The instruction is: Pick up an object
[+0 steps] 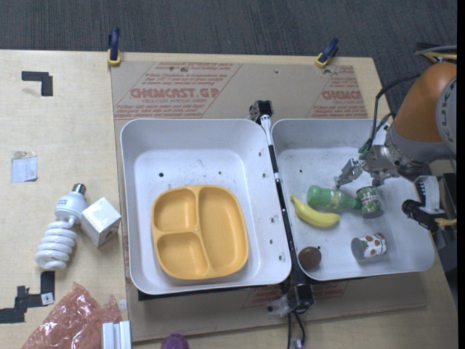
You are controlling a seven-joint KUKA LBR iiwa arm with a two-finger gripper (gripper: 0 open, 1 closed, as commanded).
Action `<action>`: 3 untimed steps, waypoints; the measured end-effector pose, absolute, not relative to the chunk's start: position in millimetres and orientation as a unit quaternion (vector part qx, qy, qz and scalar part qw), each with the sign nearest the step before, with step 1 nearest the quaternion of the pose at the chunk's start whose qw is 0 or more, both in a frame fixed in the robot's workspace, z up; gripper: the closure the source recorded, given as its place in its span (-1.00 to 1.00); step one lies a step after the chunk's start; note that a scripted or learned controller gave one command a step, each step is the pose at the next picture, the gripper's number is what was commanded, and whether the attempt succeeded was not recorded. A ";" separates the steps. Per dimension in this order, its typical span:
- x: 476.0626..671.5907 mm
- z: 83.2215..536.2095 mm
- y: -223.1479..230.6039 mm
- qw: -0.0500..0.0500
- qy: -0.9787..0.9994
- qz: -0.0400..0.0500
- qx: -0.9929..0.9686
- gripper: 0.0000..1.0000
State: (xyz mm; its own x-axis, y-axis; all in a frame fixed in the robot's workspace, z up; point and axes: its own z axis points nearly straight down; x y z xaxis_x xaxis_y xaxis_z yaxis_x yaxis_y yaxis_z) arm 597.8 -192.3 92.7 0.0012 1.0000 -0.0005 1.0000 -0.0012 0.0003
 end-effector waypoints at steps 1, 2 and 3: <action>598.3 102.9 -193.0 0.001 0.706 0.000 0.708 1.00; 598.3 102.9 -193.0 0.001 0.706 0.000 0.708 -1.00; 537.2 92.6 -138.7 0.000 0.706 0.000 0.708 -1.00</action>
